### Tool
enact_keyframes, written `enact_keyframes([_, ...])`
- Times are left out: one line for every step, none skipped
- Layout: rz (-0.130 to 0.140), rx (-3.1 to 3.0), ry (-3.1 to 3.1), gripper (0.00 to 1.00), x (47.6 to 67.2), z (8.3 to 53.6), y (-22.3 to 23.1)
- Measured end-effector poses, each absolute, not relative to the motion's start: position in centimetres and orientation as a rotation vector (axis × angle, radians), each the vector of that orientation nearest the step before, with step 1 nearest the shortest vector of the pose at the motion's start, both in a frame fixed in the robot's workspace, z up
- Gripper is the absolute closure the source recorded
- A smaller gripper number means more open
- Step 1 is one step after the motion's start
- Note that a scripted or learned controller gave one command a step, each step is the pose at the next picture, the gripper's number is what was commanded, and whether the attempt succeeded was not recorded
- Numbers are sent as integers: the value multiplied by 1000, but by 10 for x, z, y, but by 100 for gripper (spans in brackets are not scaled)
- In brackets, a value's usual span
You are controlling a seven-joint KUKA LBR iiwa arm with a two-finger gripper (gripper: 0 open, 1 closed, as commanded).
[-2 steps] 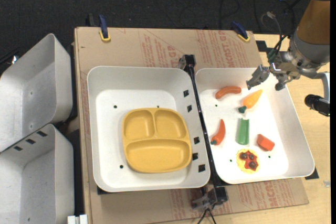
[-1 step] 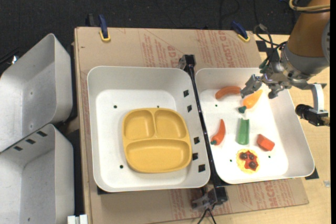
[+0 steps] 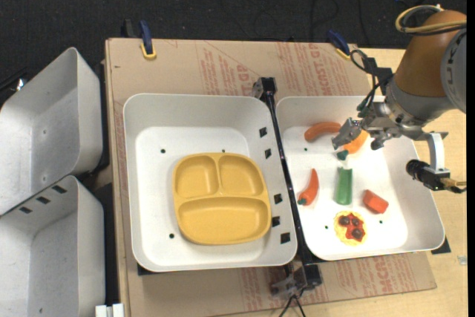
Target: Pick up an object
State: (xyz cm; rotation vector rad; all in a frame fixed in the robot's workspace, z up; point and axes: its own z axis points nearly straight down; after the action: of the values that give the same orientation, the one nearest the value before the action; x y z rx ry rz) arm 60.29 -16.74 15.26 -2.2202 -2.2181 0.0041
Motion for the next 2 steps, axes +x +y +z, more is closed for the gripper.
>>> enact_keyframes([0,-2223,-2222,100,604,166,-168])
enact_keyframes([-5,-2223,-2229,100,603,229,-165])
